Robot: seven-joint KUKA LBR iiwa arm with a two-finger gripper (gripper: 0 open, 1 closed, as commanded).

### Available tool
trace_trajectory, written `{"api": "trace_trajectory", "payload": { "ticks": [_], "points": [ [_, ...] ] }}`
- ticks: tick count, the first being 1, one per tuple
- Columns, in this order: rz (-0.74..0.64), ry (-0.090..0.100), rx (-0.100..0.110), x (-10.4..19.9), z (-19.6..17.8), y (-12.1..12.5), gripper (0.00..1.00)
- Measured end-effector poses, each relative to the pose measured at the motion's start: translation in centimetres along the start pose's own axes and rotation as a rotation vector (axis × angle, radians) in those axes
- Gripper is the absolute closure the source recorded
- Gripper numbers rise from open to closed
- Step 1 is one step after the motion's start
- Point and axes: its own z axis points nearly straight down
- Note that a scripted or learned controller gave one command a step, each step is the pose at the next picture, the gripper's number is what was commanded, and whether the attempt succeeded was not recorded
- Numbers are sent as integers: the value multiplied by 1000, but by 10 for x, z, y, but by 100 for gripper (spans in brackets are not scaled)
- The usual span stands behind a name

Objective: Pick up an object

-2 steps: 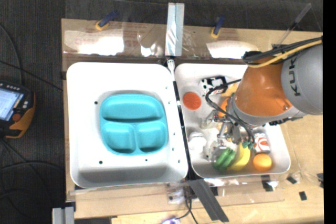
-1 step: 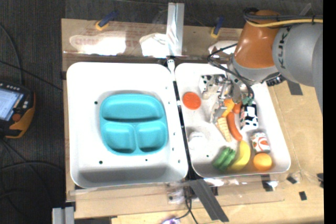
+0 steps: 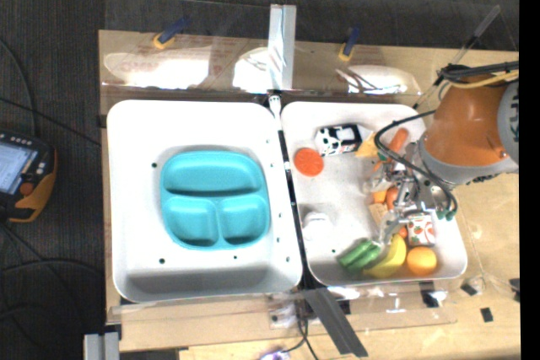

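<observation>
Now | bins: 2 | teal tray: 1 | end effector: finger state unclear | banana: 1

One fixed overhead camera, slanted onto both bins.

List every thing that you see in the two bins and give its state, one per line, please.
Turquoise tray: lying flat in the left bin, compartments up.
Orange disc: flat on the floor of the right bin.
Black-and-white toy: lying near the far wall.
Green vegetable: lying beside the banana.
Orange fruit: resting in the near right corner.
Pincer: low over the pile; open or shut, cannot tell.
</observation>
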Motion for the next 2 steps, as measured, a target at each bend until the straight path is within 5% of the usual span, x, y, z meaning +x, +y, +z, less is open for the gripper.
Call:
{"api": "trace_trajectory", "payload": {
  "ticks": [2],
  "points": [
    [203,-7,1,18,-1,52,0]
  ]
}}
